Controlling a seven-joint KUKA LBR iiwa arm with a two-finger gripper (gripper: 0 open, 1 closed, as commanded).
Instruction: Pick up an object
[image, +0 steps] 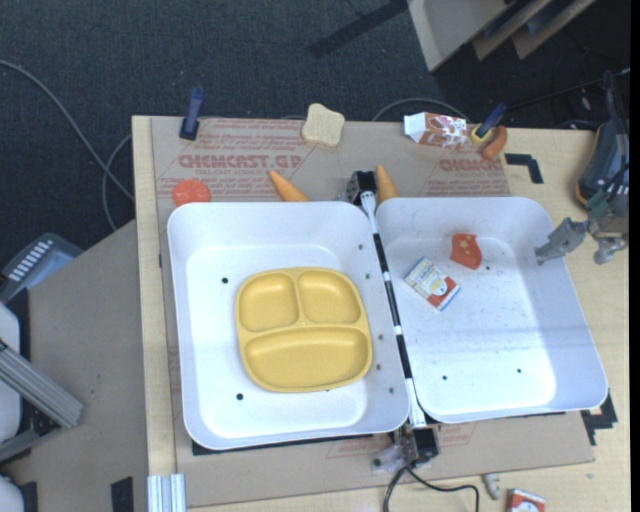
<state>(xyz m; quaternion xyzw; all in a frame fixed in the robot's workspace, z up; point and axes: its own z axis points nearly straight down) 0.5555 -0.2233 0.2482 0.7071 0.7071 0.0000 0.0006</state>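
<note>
The approach is only beginning: the gripper (580, 241), fingers apart, hangs at the right bin's (560, 330) far-right rim and must reach left toward the red block (465, 250).

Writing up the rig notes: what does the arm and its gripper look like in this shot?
Little of the arm is in frame at the right edge: a dark grey, rounded body with a glint of blue-green near its lower end. Below it the gripper is light grey metal, with two short, blocky fingers and angular edges. No markings or cables on it can be made out at this size.
</note>
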